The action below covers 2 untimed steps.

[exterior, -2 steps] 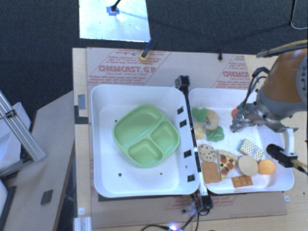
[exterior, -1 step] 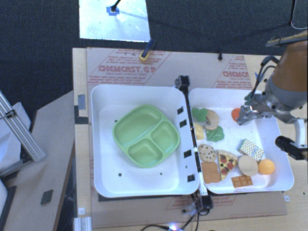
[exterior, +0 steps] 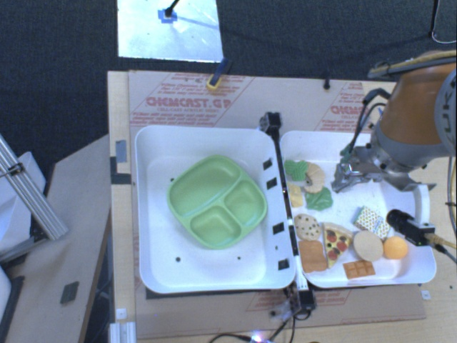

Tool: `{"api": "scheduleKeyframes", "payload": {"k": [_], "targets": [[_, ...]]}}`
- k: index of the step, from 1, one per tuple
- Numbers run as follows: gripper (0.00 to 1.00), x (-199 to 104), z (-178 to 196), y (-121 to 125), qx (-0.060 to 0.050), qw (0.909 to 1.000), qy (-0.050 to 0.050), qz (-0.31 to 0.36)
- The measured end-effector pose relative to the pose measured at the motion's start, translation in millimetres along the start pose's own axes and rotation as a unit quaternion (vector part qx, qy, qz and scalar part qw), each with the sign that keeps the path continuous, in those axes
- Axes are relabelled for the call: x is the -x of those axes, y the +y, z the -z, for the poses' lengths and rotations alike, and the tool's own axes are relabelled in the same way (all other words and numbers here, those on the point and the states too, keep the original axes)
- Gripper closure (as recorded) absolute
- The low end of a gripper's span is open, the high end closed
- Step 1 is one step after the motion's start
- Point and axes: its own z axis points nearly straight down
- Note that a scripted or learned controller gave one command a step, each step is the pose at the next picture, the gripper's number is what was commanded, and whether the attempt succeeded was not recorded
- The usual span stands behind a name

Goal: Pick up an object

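Note:
The right bin [exterior: 421, 270] holds several toy foods. Among them are a green leaf piece [exterior: 295, 168], a tan bun [exterior: 313, 177], a second green piece [exterior: 320, 199], a speckled cookie [exterior: 307, 225], a pizza slice [exterior: 335, 243], a brown toast [exterior: 312, 255], a round tan disc [exterior: 368, 246], an orange ball [exterior: 395, 247], a small brown waffle [exterior: 358, 269] and a blue-white checked piece [exterior: 373, 220]. My gripper [exterior: 344, 179] hangs over the upper middle of this bin, just right of the bun and the green pieces. Nothing shows in its grasp.
The left bin [exterior: 153, 263] holds a light green divided plate [exterior: 216, 201]. A black divider [exterior: 280, 191] runs between the bins. The arm's orange band [exterior: 418, 106] and a black part [exterior: 407, 226] of the arm overhang the right bin's far side.

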Motion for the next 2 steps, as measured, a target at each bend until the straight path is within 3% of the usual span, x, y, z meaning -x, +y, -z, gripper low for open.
{"api": "scheduleKeyframes", "payload": {"k": [2], "targets": [[1.00, -80, 13, -18, 0.001, 1.0000, 0.001, 0.001]]}}
